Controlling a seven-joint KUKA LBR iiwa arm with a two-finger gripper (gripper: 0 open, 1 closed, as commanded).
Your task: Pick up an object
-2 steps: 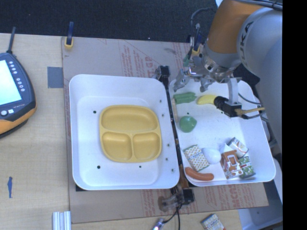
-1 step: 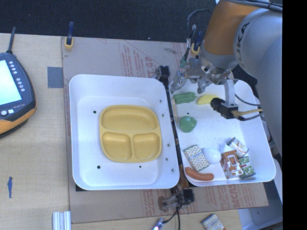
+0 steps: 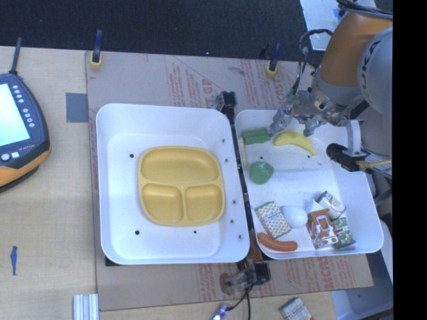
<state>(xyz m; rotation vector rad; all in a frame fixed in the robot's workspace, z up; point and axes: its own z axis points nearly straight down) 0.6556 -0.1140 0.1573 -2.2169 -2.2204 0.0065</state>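
My gripper (image 3: pixel 295 123) hangs over the far end of the right bin (image 3: pixel 363 199). It is open, one finger (image 3: pixel 279 121) to the left and the other to the right. Nothing sits between them. A yellow banana (image 3: pixel 297 141) lies just below the fingertips on the bin floor. A green block (image 3: pixel 255 137) rests to the left of the banana. A green round piece (image 3: pixel 261 173) lies nearer the middle. At the near end lie a sausage (image 3: pixel 277 244), a white egg (image 3: pixel 294 215), a patterned packet (image 3: pixel 271 219) and small cartons (image 3: pixel 328 229).
The left bin (image 3: pixel 113 179) holds a yellow divided plate (image 3: pixel 180 184). A teach pendant (image 3: pixel 19 129) lies at the bench's left edge. Clamps (image 3: pixel 97 51) stand at the cardboard's far edge. A black part of the arm (image 3: pixel 343 157) overhangs the right bin's right rim.
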